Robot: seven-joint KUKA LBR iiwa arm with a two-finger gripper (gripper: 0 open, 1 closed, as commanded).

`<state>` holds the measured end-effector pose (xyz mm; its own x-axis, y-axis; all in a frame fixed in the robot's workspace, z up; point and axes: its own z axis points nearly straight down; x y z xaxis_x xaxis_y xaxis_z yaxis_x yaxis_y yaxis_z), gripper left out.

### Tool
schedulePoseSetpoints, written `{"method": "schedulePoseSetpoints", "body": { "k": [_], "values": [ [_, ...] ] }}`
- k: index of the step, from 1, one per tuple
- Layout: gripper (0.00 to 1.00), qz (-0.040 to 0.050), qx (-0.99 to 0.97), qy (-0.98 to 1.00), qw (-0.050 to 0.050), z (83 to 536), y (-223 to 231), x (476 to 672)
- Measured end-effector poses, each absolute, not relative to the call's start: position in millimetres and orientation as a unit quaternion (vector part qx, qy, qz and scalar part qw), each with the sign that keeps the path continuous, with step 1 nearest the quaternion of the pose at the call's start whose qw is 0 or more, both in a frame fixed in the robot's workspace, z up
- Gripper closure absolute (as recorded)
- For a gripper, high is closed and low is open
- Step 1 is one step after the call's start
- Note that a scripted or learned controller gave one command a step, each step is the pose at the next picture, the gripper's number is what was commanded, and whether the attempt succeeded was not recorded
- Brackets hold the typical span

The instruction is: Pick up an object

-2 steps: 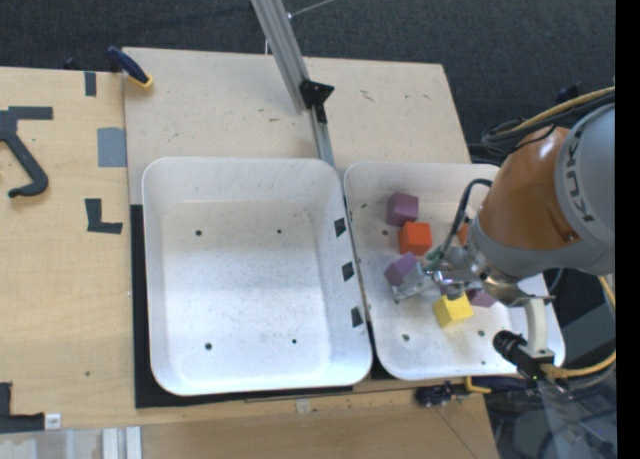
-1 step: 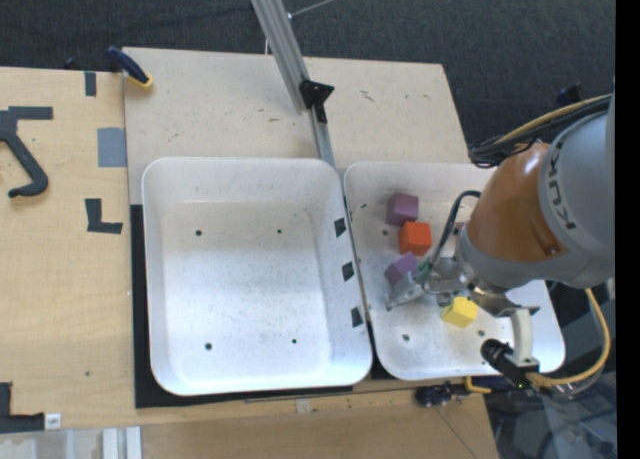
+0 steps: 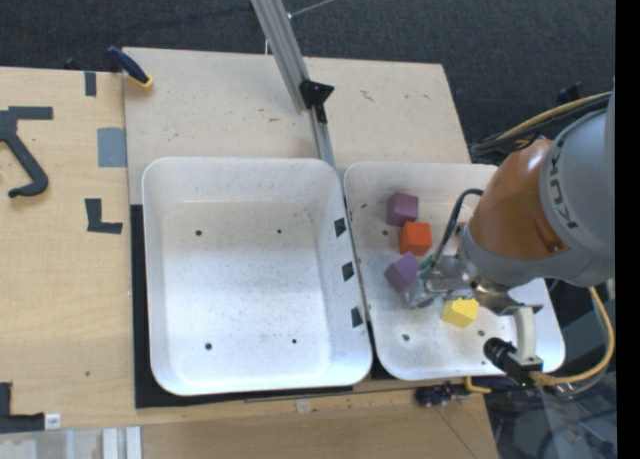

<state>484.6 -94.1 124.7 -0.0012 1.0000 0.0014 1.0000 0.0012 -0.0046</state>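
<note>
The gripper (image 3: 428, 287), jaws' opening impossible to tell, hangs beside the lower purple block (image 3: 402, 271); crowding orange block (image 3: 416, 238) could spoil a grasp.

Both bins are white: the left bin (image 3: 240, 277) is speckled with fine black flecks, while the right bin (image 3: 420, 352) holds two purple blocks (image 3: 403, 208) (image 3: 402, 271), an orange block (image 3: 416, 238) and a yellow block (image 3: 460, 311). The desk (image 3: 60, 277) is pale wood.
</note>
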Motion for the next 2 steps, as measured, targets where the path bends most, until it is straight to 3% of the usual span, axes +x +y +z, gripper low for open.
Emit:
{"method": "schedulePoseSetpoints", "body": {
  "k": [2],
  "values": [
    [1.0, -0.0016, -0.706, -0.708, -0.002, 229.4, -85.3, 487.8]
  ]
}}
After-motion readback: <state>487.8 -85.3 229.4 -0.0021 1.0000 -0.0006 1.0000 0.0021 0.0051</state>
